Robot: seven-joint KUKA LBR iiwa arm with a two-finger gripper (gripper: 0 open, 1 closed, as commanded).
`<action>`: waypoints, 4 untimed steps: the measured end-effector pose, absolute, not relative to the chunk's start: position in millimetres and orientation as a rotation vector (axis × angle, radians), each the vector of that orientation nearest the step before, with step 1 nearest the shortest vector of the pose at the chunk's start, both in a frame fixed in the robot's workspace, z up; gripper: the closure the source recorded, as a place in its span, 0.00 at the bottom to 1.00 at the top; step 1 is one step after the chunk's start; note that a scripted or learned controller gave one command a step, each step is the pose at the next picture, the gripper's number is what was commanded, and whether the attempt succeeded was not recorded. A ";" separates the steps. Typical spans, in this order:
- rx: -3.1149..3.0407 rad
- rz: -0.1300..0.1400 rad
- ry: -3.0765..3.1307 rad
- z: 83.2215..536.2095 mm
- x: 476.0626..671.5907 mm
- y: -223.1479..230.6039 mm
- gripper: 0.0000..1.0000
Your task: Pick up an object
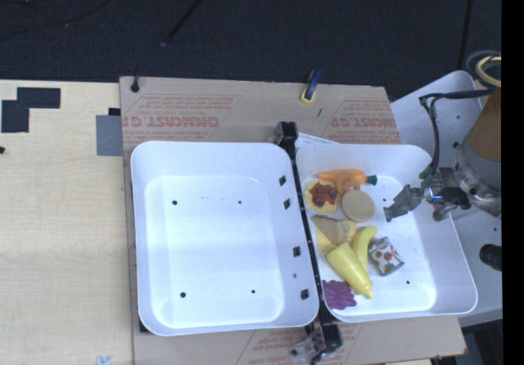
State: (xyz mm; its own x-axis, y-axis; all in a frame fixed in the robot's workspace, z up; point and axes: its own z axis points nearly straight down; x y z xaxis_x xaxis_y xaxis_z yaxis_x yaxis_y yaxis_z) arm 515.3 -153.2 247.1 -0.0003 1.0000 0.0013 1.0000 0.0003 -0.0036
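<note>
The right white bin [446,294] holds a pile of toy food along its left side. There is an orange carrot [344,177], a red and yellow piece [322,193], a round tan disc [358,206], a tan wedge [331,230], a yellow banana [354,261], purple grapes [339,294] and a small printed carton [385,256]. My gripper [405,201] hangs over the right half of this bin, reaching in from the right edge. It sits just right of the tan disc and above the carton, apart from both. Nothing shows in its grasp.
The left white bin [147,191] lies beside the right one, with a black divider strip [299,224] between them. Both rest on a cardboard sheet [205,110] on the wooden bench. A blue and yellow clamp [310,87] sits at the cardboard's back edge.
</note>
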 end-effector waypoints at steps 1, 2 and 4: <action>-2.208 0.011 -2.214 109.3 523.1 -114.7 0.00; -2.216 0.001 -2.224 85.6 570.9 -85.8 0.00; -2.213 -0.014 -2.236 193.7 618.1 -4.6 1.00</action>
State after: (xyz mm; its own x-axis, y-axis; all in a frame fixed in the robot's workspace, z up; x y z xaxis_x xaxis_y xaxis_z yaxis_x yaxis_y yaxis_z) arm 618.1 -4.6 193.7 -0.0100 0.9999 0.0032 0.9999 0.0099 0.0095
